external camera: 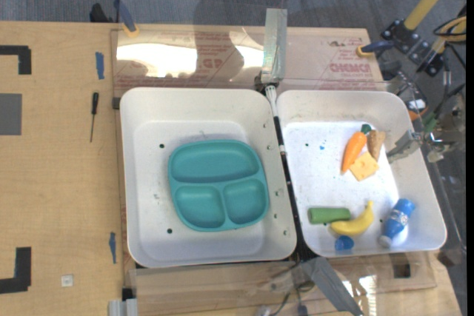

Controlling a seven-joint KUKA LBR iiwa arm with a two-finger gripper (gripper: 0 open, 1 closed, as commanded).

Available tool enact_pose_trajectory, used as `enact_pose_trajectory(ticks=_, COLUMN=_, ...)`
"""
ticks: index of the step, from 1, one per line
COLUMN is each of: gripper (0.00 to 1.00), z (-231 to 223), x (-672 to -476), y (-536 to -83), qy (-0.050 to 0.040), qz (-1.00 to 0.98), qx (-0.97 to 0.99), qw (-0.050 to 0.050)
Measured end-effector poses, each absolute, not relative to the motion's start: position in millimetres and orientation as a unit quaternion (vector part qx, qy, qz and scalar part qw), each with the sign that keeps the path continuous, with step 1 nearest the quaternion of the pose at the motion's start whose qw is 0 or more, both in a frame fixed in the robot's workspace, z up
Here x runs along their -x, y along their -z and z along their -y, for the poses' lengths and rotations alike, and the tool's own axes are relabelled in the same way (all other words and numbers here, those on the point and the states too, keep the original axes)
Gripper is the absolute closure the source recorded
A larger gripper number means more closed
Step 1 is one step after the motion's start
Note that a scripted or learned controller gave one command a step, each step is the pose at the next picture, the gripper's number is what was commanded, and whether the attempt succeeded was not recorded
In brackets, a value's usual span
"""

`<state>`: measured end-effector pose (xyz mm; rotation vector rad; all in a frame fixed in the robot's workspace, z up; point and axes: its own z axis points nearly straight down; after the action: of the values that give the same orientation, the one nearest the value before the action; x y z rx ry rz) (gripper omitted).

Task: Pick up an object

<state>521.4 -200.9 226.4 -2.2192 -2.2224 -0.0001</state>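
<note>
Right now the carrot [354,152] makes the handiest landmark. It lies tilted in the right bin [333,96], with a yellow cheese slice [363,169] touching its lower end and a small brown piece [374,144] just beside its green top. Just right of the carrot, over the bin's far rim, hangs what looks like the gripper [404,147]. It is small and mixed in with clutter there, so I cannot tell how far open it is, and nothing shows in its hold.

Below the carrot lie a green cucumber [329,214] and a banana [355,222], touching each other, and a blue bottle [396,222] stands off to their right. Well left of the carrot, the other bin [148,107] holds a teal divided plate [217,185].

The pick looks not yet begun. The carrot seems the nearest target, but its neighbours crowd it. A good approach would probably come down across the carrot's middle, jaws square to its length, clear of the cheese. The bottle stands freer and may be the safer choice.
</note>
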Motion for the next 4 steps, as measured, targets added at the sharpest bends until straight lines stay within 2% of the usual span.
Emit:
enact_pose_trajectory(ticks=1, gripper=0.00, z=157, x=-552.0, y=-88, qy=0.0025, qz=0.705, qx=0.710, qw=-0.004)
enact_pose_trajectory(ticks=2, gripper=1.00, z=158, x=-552.9, y=-99, qy=0.0035, qz=0.704, qx=0.710, qw=-0.005)
enact_pose_trajectory(ticks=3, gripper=1.00, z=157, x=-553.8, y=-109, qy=0.0042, qz=0.704, qx=0.710, qw=-0.006)
enact_pose_trajectory(ticks=4, gripper=0.00, z=157, x=-553.5, y=-108, qy=0.0038, qz=0.704, qx=0.710, qw=-0.006)
